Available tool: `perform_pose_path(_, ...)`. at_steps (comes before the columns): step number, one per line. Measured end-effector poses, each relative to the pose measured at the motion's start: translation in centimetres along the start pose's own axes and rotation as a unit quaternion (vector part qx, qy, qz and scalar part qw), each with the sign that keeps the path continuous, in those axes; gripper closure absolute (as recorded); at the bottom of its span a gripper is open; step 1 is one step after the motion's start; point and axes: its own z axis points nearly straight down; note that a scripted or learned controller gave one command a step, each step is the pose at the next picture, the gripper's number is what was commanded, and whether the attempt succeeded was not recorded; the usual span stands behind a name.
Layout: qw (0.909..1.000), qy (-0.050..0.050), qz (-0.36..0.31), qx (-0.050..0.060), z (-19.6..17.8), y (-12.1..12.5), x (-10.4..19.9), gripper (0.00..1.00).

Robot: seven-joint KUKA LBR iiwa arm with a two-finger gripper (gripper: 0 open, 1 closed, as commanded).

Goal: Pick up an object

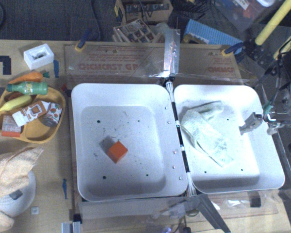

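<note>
Scanning from the left, we see a yellow bowl of toy food beside the bins, an orange block in the left bin, a crumpled clear bag in the right bin, and the gripper just beyond it, grip state unclear.

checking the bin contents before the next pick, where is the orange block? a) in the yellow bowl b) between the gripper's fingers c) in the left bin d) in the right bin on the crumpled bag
c: the orange block lies on the floor of the left bin, while the crumpled clear plastic bag is in the right bin and the gripper sits at that bin's right side.
</note>
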Motion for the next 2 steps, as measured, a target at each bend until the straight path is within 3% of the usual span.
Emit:
perform_pose_path(1,0.9994,-0.001,0.033,-0.001,3.3,11.1,6.2,0.00)
perform_pose_path(2,0.9998,-0.002,0.022,-0.003,3.8,12.1,1.6,0.00)
